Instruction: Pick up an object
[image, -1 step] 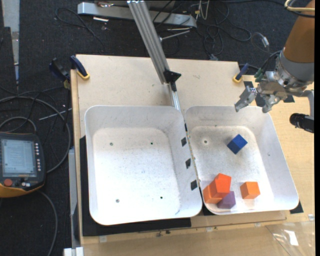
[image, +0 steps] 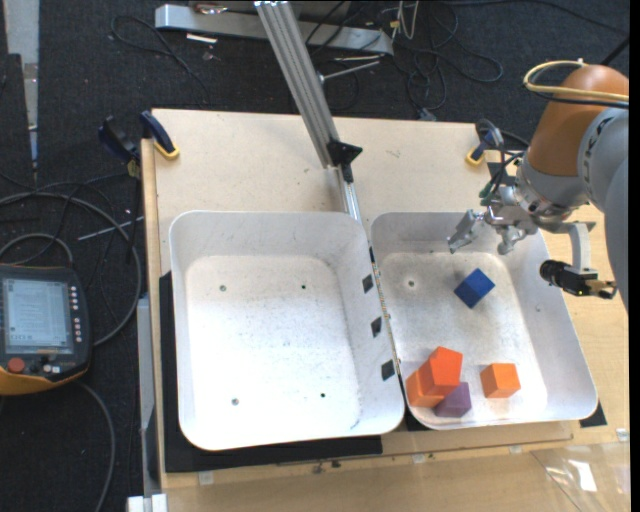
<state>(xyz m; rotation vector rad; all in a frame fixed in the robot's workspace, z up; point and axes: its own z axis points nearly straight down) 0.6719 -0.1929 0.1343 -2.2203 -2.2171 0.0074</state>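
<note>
While the left bin (image: 200, 300) lies bare, the right bin (image: 560, 330) holds four blocks: orange block (image: 437, 372) touching purple block (image: 454, 400) near the front rim, small orange cube (image: 499, 380) just beside, blue cube (image: 474, 288) alone mid-bin with room all round. Gripper (image: 488, 232) spread, grasping nothing, above back rim.
</note>
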